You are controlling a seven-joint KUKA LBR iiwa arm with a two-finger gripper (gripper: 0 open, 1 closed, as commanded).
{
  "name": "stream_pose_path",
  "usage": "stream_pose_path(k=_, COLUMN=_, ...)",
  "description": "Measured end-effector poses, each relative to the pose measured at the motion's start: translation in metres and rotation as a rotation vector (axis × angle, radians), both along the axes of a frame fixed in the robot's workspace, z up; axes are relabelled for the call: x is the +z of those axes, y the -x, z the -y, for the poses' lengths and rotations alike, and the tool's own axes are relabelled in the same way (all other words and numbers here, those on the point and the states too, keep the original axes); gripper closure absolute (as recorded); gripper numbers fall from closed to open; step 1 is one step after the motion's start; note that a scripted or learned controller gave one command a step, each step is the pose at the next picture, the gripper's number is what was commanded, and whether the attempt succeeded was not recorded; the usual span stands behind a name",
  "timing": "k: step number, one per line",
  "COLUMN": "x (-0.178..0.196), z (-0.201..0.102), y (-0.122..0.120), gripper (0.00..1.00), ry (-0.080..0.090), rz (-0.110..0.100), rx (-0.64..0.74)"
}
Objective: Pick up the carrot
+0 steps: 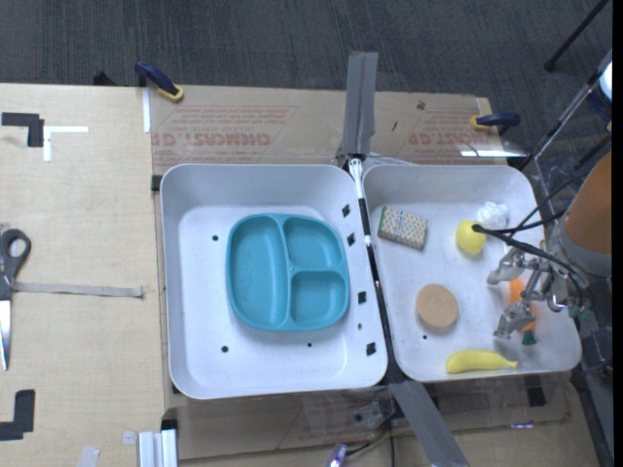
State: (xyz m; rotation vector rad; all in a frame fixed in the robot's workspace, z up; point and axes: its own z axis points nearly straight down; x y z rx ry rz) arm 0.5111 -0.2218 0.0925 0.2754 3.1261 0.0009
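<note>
The carrot (517, 288) lies in the right bin (458, 178) near its right wall. It is orange, with a green tip (529, 338) pointing toward the front edge, and is partly hidden by the gripper. My gripper (508, 298) hangs low over it, open, with one metal finger (500, 272) behind the carrot and the other finger (509, 321) in front. The carrot's middle sits between the two fingers. I cannot tell whether the fingers touch it.
In the right bin are a yellow banana (480, 361) at the front, a round tan cookie (437, 306), a lemon (470, 238), a white crumpled item (494, 212) and a speckled cracker block (402, 227). The left bin (185, 290) holds a teal divided plate (288, 271).
</note>
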Motion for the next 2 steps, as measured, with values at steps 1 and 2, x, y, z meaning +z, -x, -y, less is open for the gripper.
stream_pose_path(k=1, x=0.010, z=0.000, y=-0.002, gripper=1.00, ry=0.001, rz=0.005, rx=0.003)
stream_pose_path(k=2, x=0.124, z=-0.037, y=0.031, gripper=1.00, ry=0.001, rz=0.002, rx=-0.234)
